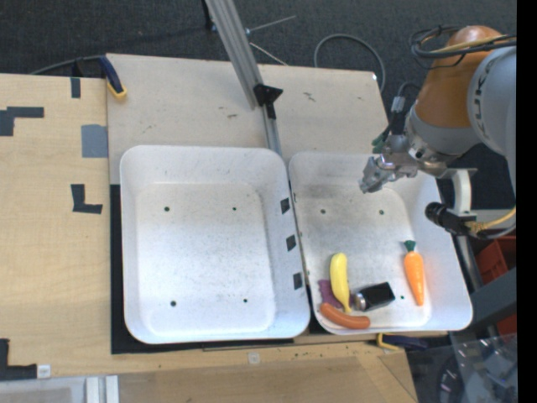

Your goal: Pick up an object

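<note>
- Left bin (143, 175): white, speckled floor, nothing in it to pick.
- Right bin (336, 187): all the candidates lie crowded at its near end.
- Sausage (344, 317): red-orange, lying along the near wall, touching the banana's lower end. Probably light, smooth plastic; pressed to the wall, so awkward for fingers.
- Banana (339, 280): yellow, lying lengthwise, just beside the black block. Looks like a toy: stiff, light, slick skin. Best taken across its narrow middle.
- Purple scrap (324, 290): peeks out at the banana's left; too small to identify.
- Black block (375, 295): small, flat, tilted, with a shiny bit at its left end; low profile, hard to get under.
- Gripper (371, 183): hangs over the far part of the right bin, well apart from the objects. Cannot tell how its jaws stand; nothing seen in them.
- Carrot (414, 275): orange with green top, lying alone near the right wall. Tapered, likely rigid and light; most room around it, so the easiest grasp, across the thick upper half.
</note>
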Tool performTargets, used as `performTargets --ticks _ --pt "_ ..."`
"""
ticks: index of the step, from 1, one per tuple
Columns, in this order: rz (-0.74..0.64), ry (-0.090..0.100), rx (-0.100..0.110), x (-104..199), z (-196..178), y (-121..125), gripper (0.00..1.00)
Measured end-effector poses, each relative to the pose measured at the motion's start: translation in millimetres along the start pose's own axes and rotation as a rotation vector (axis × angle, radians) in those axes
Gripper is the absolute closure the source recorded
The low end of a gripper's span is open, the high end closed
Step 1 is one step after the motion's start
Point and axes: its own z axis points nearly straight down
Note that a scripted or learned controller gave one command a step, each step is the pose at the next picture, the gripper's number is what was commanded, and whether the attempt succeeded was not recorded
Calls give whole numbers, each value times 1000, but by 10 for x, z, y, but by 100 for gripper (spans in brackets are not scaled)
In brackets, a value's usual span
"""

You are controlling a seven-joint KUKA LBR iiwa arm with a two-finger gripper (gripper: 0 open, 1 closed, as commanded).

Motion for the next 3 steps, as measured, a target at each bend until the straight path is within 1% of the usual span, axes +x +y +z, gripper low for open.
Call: performTargets --ticks 1,3 --pt "0 0 0 4 -323 9 100" --pt "-6 3 4 1032 -481 -70 100"
